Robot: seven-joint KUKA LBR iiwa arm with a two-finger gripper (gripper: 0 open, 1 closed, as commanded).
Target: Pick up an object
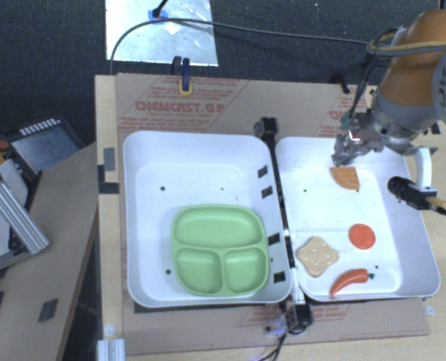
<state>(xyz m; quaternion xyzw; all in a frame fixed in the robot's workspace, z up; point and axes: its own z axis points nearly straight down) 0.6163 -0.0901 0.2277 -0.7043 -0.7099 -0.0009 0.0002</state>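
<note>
Status: pick not yet completed, as far as I can judge. My end effector (348,150) sits low at the far end of the right bin (426,265), and nothing visibly hangs between its fingers. Whether it is spread or pressed together I cannot tell; the tips are a dark, blurred cluster from this slanted overhead angle.

Nearest candidate: an orange wedge-shaped piece (345,177), lying on the bin floor just below and in front of my end effector, possibly touching the tips, though the gap is too small to resolve. It appears to rest flat, so I judge it not lifted.

Other objects, all farther toward the near end of the same bin from my end effector: a red-orange disc (362,236), a tan toast-like piece (317,255), and a red pepper-shaped item (350,280) nearest the front wall. None is disturbed by me.

Across the divider, well apart to the side of my end effector, the left bin (144,201) holds a green divided tray (219,249).

Remaining: close on an object, confirm grip, raise clear of the bin.

Obscured: my wrist and orange band are cut off at the frame edge; fingertip contact is hidden by my own body.
</note>
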